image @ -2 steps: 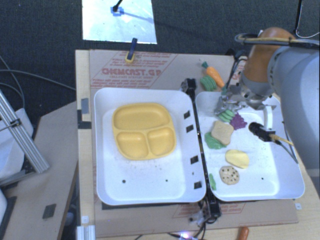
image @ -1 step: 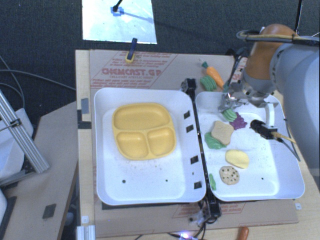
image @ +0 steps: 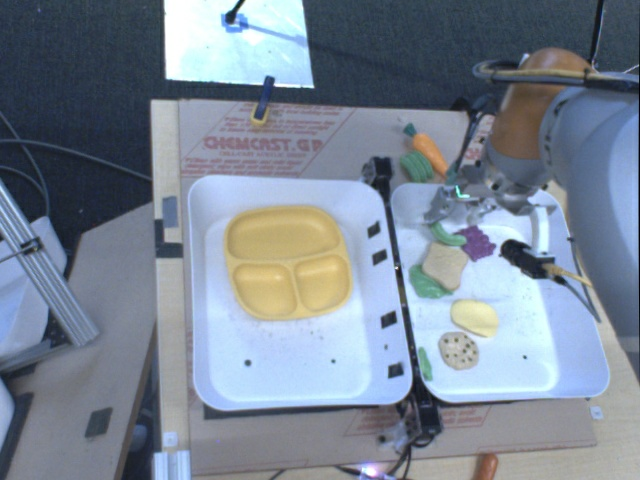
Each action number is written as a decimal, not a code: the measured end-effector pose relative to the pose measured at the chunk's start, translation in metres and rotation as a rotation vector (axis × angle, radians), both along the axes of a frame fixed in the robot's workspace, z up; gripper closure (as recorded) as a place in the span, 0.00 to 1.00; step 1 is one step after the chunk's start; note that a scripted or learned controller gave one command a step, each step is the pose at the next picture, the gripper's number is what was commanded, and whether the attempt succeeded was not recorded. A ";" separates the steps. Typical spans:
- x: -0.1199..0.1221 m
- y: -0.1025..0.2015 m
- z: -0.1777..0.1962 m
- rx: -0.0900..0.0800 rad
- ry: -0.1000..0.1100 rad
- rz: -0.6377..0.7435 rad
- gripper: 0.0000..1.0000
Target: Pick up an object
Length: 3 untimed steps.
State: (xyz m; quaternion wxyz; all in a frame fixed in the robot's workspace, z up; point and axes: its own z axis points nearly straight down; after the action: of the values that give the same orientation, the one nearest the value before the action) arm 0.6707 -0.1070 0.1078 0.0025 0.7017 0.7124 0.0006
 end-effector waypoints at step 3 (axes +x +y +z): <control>-0.001 -0.047 -0.022 0.002 0.004 -0.008 0.00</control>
State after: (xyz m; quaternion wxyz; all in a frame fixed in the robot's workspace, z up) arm 0.6699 -0.1544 0.0855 0.0002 0.7047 0.7095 -0.0003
